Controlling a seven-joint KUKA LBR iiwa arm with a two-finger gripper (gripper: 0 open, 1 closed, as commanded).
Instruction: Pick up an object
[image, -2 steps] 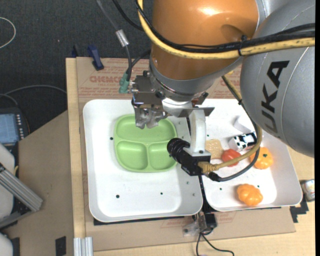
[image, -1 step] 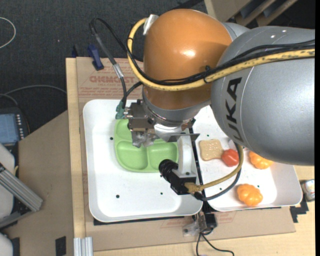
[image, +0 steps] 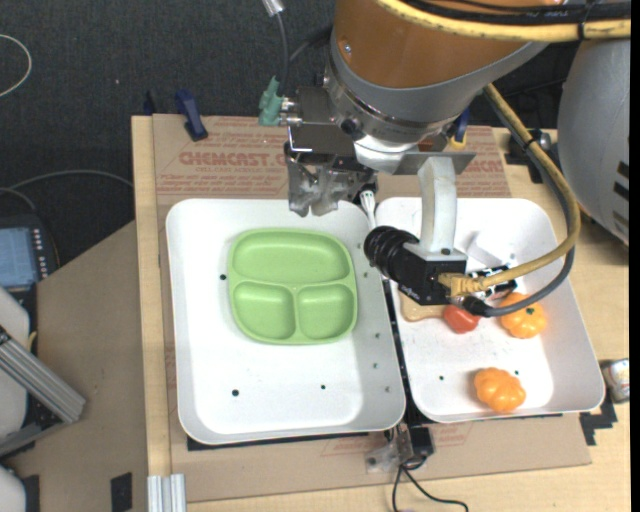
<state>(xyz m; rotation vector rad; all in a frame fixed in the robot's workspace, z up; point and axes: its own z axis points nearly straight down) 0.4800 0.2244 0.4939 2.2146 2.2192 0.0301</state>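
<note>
In the right bin (image: 560, 395), down at its near end, sits the orange pumpkin-shaped toy (image: 498, 389), on its own with white floor all around it, and that is the one I fancy. My gripper (image: 322, 192) hangs up over the far rim of the left bin (image: 200, 400), just beyond the green divided tray (image: 293, 284), well apart from any toy, and I cannot tell from this angle how it is set. Two more pieces lie further up the right bin: a small red one (image: 460, 319) and a second orange one (image: 524, 321), both tucked close under my black cable housing (image: 410, 265), so awkward to reach. The lone pumpkin looks light, likely hollow plastic, stiff enough not to squash, but smooth and rounded, so I judge it may squirt out of a pinch. I would take it across its widest middle, coming straight down, seating into the ribs between the lobes if they line up. The bin wall nearby is the thing to mind.
</note>
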